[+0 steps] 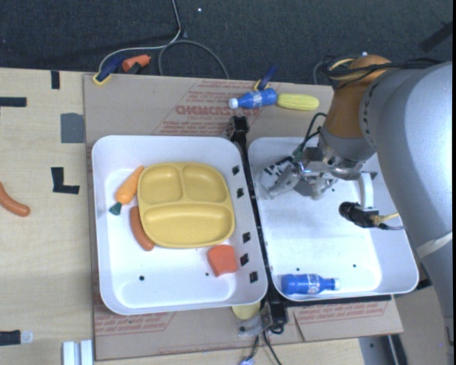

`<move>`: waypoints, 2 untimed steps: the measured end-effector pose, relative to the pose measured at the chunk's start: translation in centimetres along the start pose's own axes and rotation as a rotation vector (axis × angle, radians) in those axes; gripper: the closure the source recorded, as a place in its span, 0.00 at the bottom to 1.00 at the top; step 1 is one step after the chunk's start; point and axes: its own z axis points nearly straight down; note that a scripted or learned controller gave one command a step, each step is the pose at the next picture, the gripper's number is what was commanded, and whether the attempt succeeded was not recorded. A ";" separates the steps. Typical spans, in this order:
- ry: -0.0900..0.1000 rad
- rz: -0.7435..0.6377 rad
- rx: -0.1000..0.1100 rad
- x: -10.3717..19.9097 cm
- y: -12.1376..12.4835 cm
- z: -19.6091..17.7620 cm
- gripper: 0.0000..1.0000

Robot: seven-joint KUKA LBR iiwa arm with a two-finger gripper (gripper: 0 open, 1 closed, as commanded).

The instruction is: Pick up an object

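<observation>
While your gripper [277, 177] hangs spread and unladen, blue bottle [308, 284] lies crosswise, well toward the right bin's [395, 268] near edge.

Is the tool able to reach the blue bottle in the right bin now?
Probably yes. The blue bottle lies alone near the right bin's front wall, with bare floor between it and the tool.

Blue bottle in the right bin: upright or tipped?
Tipped. The blue bottle lies on its side near the front wall of the right bin, cap pointing right.
</observation>
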 end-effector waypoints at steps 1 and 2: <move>0.000 0.009 0.038 0.2 1.4 0.5 0.00; 0.045 -0.016 0.046 -3.8 1.5 0.9 0.00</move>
